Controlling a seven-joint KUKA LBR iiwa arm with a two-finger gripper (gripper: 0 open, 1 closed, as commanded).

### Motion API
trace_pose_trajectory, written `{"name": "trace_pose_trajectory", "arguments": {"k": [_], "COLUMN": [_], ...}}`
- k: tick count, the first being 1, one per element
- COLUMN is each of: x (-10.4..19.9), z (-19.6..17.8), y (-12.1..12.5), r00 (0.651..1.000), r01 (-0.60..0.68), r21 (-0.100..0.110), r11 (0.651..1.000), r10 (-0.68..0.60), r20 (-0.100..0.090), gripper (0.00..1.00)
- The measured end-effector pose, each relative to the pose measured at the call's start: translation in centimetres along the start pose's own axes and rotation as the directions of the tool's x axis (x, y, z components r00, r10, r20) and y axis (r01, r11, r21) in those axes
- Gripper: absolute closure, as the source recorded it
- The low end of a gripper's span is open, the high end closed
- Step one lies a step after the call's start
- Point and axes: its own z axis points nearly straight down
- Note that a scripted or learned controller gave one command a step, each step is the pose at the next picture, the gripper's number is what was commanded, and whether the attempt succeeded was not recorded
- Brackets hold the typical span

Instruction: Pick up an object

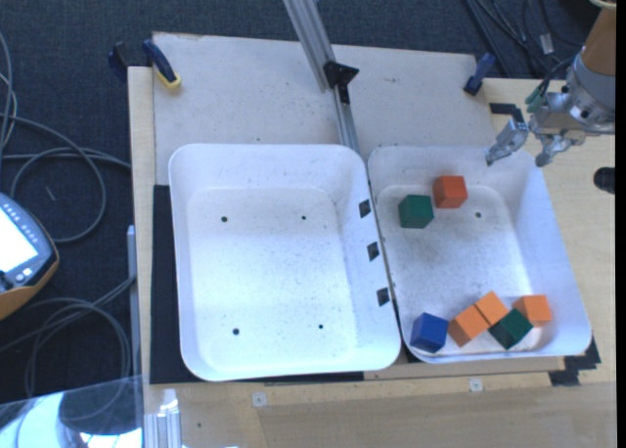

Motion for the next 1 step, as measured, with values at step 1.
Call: {"name": "trace_pose_trajectory", "arguments": {"k": [1], "x": [3.11], "z": [9.41], "y": [2.58], "r00": [1.0], "r01": [-0.001], "r21": [-0.013], "r11": [1.0], "r10": [0.001], "r20": [0.002], "gripper": [0.0]}}
